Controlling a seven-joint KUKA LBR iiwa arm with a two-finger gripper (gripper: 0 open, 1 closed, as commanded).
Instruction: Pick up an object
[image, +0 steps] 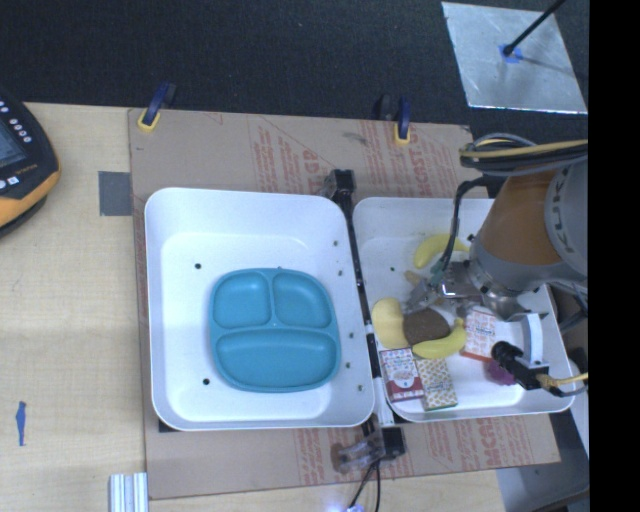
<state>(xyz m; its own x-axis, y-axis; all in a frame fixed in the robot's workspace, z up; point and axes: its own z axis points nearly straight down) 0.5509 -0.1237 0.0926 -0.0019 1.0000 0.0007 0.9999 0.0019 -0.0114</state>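
The right bin (372, 222) holds a pile of small things. A yellow banana-shaped piece (434, 248) lies at the back, a round yellow piece (387, 320) at the left, and a brown lump (428, 324) beside it. A second yellow banana (441, 346) rests in front of the lump. Two small printed boxes (400, 373) (436, 383) lie at the bin's front, with a red-and-white packet (480, 334) and a purple item (497, 370) to the right. My gripper (432, 294) hangs low over the pile, just above the brown lump.
The left bin (170, 300) holds a blue divided plate (274, 328). The grey and orange arm (520, 235) covers the right bin's back right part. A black and yellow cable (525, 372) runs along that bin's right front. A yellow handheld device (20, 160) lies at the far left.
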